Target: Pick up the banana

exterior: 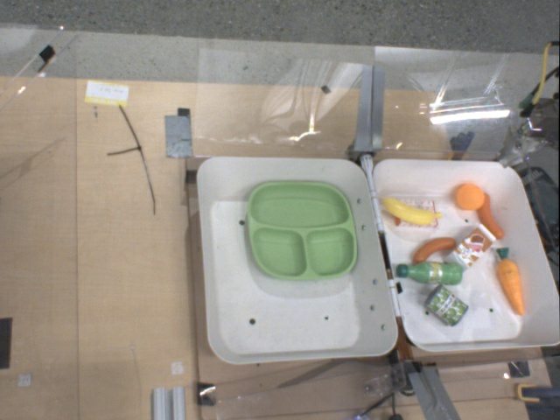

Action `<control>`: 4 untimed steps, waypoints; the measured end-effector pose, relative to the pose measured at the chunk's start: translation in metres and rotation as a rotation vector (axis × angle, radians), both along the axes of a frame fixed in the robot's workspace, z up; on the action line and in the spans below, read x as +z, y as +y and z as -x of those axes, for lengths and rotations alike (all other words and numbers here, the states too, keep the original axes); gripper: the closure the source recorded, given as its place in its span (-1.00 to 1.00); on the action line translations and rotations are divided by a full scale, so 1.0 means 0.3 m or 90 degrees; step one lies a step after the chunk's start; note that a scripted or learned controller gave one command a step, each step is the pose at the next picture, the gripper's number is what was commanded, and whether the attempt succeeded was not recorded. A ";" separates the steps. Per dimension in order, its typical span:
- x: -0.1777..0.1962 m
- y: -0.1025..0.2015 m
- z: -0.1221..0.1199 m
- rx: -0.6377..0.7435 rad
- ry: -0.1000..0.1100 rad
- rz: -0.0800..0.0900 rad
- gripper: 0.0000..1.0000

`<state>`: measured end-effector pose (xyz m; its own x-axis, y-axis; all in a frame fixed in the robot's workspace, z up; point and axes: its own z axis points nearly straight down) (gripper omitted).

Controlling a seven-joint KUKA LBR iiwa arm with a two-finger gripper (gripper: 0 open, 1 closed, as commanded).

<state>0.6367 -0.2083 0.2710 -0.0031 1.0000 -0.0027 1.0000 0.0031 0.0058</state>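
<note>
The yellow banana [409,211] lies on its side in the upper left part of the right white bin [437,166]. It points left to right, close to the wall that divides the two bins. A small white wrapper with red marks lies just behind its right end. Nothing touches the banana from above.
The right bin also holds an orange [470,196], a brown sausage [435,248], a green bottle [431,273], a small carton [472,247], a green packet [447,304] and a carrot [510,285]. The left bin [219,322] holds a green divided plate [303,230].
</note>
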 end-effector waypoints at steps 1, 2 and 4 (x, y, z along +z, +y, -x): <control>-0.383 0.234 0.105 0.003 0.002 -0.001 -1.00; -0.567 0.265 -0.051 -0.222 -0.009 -0.002 -1.00; -0.568 0.182 -0.022 -0.724 -0.010 -0.008 -1.00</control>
<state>0.6434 -0.1536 0.1006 0.9060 0.4230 0.0157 0.4228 -0.9061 0.0121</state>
